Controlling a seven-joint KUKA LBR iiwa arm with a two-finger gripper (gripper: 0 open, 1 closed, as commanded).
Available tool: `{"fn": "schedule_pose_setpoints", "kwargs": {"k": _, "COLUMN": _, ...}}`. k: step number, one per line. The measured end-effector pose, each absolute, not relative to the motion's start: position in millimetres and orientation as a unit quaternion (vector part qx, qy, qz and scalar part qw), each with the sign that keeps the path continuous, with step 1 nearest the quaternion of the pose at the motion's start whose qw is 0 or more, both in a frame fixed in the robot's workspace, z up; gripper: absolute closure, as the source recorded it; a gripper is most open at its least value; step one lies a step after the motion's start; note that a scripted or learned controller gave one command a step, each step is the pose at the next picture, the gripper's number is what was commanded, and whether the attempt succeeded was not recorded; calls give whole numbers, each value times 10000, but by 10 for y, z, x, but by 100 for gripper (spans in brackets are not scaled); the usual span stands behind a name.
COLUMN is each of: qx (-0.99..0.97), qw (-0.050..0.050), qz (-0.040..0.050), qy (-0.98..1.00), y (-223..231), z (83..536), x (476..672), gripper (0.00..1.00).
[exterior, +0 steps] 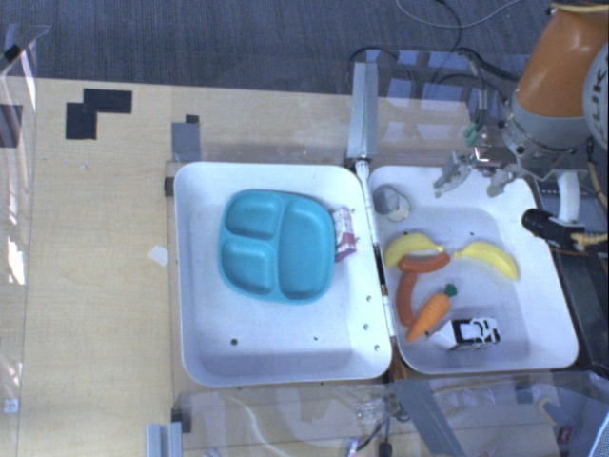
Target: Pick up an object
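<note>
Step in hand: approach. The gripper (473,171) hangs over the far edge of the right bin (557,322), fingers spread apart with nothing between them. No object is lifted yet.

Next move, as judged: choose one item, bring the gripper toward the near side and over it, line the spread fingers across its narrow width, descend, close. The items in the right bin lie close together, so a clean straddle of one alone is called for; the small grey object sits nearest the gripper.

Right bin, contents:
- Bananas, yellow: two. One (412,247) left of centre, touching a sausage; one (492,257) to the right, apart from the rest.
- Sausages, red-orange: two. One (425,263) lying crosswise, one (406,298) running toward the near side.
- Carrot (430,314), orange with green top: one, just beside the near sausage.
- Small grey object (389,201), far left corner: one.
- Black-and-white toy (475,331), near side: one, kind unclear.

Left bin (205,341), contents:
- Blue divided plate (278,246): one.
- Small packet (344,232), at the plate's right edge: one.

Tabletop (95,255): two bins, side by side.
</note>
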State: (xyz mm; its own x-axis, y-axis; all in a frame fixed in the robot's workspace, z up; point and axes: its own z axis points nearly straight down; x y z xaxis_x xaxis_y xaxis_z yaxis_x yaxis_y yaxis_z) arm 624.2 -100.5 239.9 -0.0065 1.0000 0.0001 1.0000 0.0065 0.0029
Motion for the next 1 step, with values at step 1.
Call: {"fn": "schedule_pose_setpoints", "kwargs": {"k": 1, "qx": 6853, "qw": 21, "qz": 16, "qy": 7282, "y": -999, "z": 2080, "x": 6190, "gripper": 0}}
